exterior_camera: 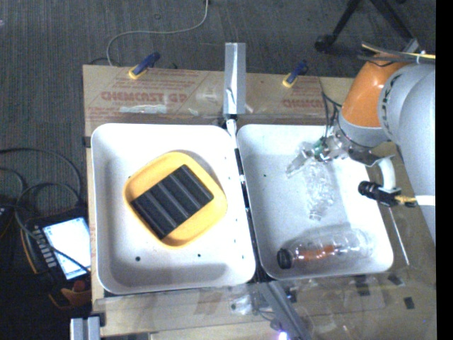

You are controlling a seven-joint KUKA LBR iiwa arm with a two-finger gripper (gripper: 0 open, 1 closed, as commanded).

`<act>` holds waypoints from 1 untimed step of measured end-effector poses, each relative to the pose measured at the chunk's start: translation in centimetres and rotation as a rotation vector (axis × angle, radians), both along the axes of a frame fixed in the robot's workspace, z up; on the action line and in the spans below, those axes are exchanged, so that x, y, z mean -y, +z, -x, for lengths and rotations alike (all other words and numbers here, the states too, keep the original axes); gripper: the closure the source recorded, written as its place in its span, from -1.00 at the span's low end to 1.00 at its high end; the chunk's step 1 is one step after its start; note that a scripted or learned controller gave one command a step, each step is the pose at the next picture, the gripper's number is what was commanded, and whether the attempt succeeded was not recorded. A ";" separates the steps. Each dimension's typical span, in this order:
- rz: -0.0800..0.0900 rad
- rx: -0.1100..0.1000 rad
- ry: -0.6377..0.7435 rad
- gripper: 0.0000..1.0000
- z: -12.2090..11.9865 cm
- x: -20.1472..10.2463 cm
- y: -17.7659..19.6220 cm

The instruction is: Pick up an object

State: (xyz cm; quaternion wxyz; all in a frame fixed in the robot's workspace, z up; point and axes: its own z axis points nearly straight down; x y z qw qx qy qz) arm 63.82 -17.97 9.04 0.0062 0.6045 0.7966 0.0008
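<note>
You've got two white bins side by side on the worktop [99, 83]. The left bin [113, 154] holds one yellow tray-like object with a dark ribbed insert [175, 198], lying flat and turned at an angle, roughly mid-bin. The right bin [272, 190] holds a clear plastic bottle with a dark cap [325, 248] — on its side along the bin's near edge, cap toward the near-left corner, something reddish inside. Above it, mid-bin, you see a crumpled clear plastic piece [315, 179] running from the far-middle area down toward the bottle, near it; can't tell if they touch.

The arm [417, 126] comes in from the right, orange band [364, 98] above the wrist, over the right bin's far-right corner. The end effector [327, 147] sits at the top end of the clear plastic piece — you can't tell from here whether it's spread or closed, or whether it grips the plastic. Two blue-and-yellow clamps [144, 65] sit on the worktop's far edge, a grey upright post [234, 76] between them.
</note>
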 end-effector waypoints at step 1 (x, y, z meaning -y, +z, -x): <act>0.003 0.000 0.002 1.00 0.0 -0.1 1.0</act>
